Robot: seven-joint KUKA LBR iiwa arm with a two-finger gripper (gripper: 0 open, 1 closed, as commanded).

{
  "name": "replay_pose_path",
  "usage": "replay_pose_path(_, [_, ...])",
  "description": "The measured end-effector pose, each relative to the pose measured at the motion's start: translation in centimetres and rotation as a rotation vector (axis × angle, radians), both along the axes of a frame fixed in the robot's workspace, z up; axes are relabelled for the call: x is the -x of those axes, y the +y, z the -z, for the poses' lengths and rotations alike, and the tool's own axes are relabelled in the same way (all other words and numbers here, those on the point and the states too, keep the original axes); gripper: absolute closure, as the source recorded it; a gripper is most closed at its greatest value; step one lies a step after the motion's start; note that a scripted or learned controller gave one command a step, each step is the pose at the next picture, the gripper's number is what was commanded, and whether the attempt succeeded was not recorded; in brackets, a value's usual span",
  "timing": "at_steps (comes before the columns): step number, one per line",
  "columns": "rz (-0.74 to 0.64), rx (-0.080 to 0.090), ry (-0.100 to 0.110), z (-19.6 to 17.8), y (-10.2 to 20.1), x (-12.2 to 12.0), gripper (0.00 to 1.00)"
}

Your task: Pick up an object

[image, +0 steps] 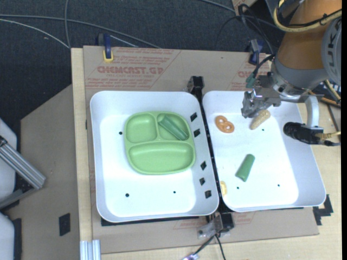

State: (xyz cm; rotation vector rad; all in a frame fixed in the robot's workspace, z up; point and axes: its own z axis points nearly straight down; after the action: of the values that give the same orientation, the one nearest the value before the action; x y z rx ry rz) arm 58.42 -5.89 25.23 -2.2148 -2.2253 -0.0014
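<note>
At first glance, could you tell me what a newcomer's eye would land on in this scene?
Probably the green divided plate in the left bin, with a darker green piece lying in its upper right compartment. Next, the gripper poised over the back of the right bin, close to a tan piece, with a pretzel and a green cylinder lying nearby.

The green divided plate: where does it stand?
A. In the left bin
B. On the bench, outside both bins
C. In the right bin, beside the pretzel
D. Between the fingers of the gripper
A: the green divided plate lies flat inside the left bin, apart from the pretzel in the right bin.
</note>
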Motion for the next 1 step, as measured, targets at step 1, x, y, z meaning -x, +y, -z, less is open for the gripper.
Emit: replay_pose_path(1, [-0.001, -0.001, 0.003, 1.67, 5.04, 0.09, 1.00])
